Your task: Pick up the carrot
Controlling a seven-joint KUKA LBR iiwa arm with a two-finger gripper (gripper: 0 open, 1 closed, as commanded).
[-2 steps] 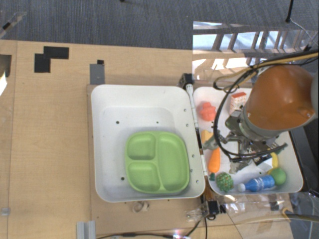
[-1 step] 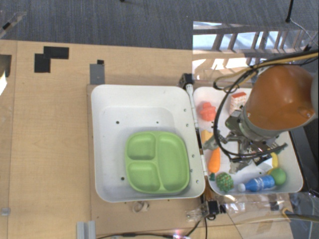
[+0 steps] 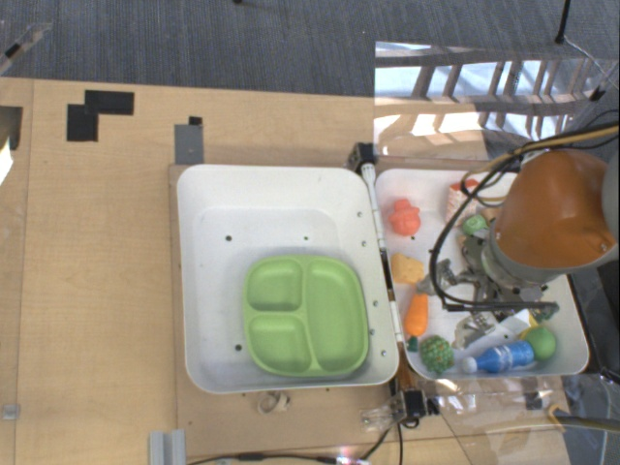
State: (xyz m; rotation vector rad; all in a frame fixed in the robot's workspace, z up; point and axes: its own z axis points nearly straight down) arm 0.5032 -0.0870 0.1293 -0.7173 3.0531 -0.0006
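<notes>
The carrot (image 3: 417, 314) is small and orange with a green tip. It lies near the left wall of the right bin (image 3: 577, 356), pointing roughly toward the front. My gripper (image 3: 478, 303) hangs below the orange wrist band, low over the middle of that bin. It is a little to the right of the carrot and apart from it. The arm's bulk hides most of the gripper from above.
Around the carrot lie a yellow wedge (image 3: 408, 269), a red-orange toy (image 3: 405, 217), a green broccoli (image 3: 436, 354), a blue bottle (image 3: 505, 358), a white tube (image 3: 507, 333) and a green ball (image 3: 542, 343). The left bin (image 3: 203, 221) holds a green divided plate (image 3: 306, 314).
</notes>
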